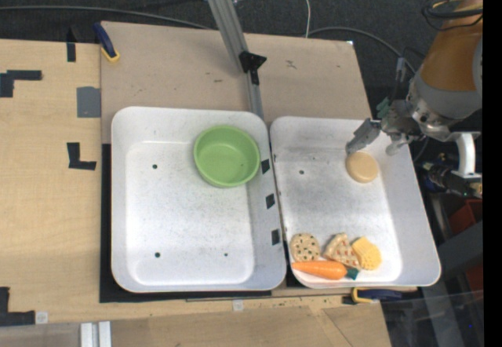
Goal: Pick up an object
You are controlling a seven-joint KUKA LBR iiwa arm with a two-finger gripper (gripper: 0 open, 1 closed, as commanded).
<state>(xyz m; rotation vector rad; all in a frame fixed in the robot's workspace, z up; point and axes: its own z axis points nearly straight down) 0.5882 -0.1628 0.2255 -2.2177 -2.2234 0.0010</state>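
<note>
The gripper [380, 136] is seen at the upper right of the frame, over the right bin [314, 204]; its fingers are spread open, holding nothing. A tan round object [362, 167] lies just below them. A green bowl [227, 155] sits in the left bin [149, 235].

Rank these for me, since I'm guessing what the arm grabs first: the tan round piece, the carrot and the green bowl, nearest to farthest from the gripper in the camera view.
Measured from the gripper:
1. Tan round piece, just below it in the right bin.
2. Carrot, at the right bin's front edge.
3. Green bowl, in the left bin.
</note>
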